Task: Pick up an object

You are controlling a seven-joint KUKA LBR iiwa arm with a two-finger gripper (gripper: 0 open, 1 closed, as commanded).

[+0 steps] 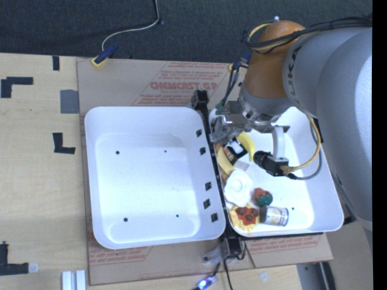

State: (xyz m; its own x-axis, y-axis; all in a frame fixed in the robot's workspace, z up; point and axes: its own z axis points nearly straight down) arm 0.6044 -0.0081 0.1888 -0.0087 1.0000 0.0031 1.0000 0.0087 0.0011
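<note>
While the gripper [233, 139] is lowered into the right bin [302, 213], the pick is judged to be at the reach-and-descend stage; nothing is seen between the fingers, and whether they are wide or narrow cannot be told from this angle. The likeliest target, a yellow banana-like item [245, 144], is seen just beside the tool, touching or nearly so. A white cup-like piece [237, 184] lies just below it, w/ a red-and-green toy [262, 196] and a small jar [275, 215] further below, near the bin's front wall; a yellow-and-red item [244, 216] sits beside the jar. The objects are crowded against the bin's inner wall, so a clean, centred closure on one item is called for next, then a straight lift. The left bin [145, 174] is set across the divider, away from the tool. Both bins are carried on a cardboard sheet [175, 86] over a wooden bench [36, 162], w/ dark carpet [72, 11] and a cable [130, 32] beyond.
</note>
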